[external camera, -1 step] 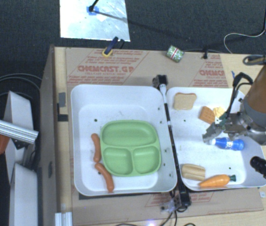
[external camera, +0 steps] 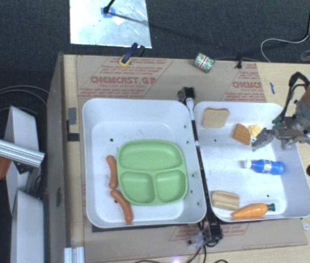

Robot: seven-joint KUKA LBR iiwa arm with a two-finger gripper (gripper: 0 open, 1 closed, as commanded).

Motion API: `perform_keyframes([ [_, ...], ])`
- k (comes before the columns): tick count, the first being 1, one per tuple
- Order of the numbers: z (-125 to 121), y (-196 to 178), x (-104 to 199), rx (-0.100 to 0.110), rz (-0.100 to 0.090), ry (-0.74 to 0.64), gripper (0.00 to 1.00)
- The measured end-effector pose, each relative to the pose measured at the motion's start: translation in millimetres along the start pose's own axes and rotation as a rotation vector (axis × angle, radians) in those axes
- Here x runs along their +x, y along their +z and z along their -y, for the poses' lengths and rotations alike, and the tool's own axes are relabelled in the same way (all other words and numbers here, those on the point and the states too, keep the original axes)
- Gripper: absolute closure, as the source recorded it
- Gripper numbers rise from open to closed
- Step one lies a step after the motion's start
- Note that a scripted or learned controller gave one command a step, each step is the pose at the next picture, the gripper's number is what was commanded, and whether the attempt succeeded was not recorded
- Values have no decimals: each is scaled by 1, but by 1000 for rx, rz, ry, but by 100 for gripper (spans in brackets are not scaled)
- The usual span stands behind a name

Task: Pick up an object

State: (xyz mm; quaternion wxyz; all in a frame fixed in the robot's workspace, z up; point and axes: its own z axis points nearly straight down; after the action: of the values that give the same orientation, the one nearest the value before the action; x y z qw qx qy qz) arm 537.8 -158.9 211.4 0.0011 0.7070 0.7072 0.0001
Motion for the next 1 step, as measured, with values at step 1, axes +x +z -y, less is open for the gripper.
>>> perform_keyframes([
  [1, -24, 84, -10, 3, -2, -1, 0],
])
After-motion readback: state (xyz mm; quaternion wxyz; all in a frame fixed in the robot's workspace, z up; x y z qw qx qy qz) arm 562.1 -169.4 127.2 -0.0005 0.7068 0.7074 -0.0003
